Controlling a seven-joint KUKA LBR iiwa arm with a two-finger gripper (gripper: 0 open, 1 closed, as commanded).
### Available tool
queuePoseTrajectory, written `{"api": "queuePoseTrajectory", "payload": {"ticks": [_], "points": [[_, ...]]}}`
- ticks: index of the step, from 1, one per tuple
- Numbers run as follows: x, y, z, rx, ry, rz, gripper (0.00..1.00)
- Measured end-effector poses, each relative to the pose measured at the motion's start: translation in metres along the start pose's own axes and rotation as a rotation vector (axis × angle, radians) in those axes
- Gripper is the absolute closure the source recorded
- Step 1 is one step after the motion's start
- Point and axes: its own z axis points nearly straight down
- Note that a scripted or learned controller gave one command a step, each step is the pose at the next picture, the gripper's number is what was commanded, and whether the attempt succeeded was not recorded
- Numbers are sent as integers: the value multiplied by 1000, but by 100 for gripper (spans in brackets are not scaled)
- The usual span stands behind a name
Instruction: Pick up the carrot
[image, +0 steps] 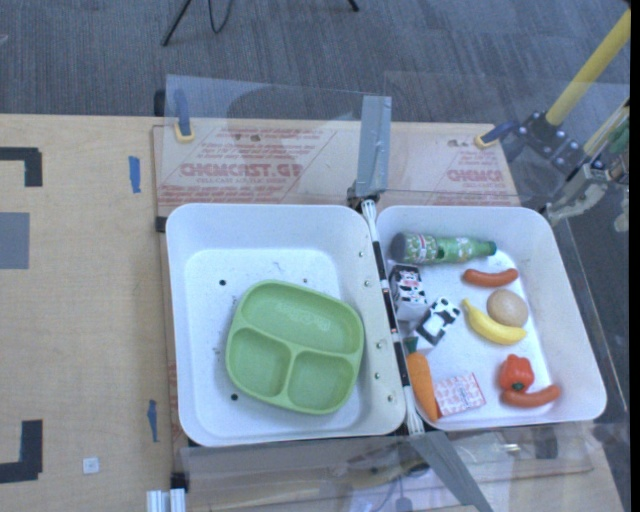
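Hand's grip: cannot tell. Descend on the carrot (422, 386) at 7 o'clock in the right bin (450, 213), straddling it 9-to-3, clear of the bin wall and the pink packet (461, 393).

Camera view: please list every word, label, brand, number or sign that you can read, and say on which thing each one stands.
Red print on the left cardboard: large letters, blurred; it seems to start "CHEM", the rest unsure.
Red print on the right cardboard: same style, partly hidden by the bin, not readable.
Bottle label: too small to read.
Red-and-white packet beside the carrot: print too small to read.
No numbers can be read.
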Motion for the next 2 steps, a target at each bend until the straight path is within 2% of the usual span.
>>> {"api": "queuePoseTrajectory", "payload": {"ticks": [1, 2], "points": [[50, -15, -22, 6, 1, 1, 0], [88, -9, -21, 8, 1, 55, 0]]}}
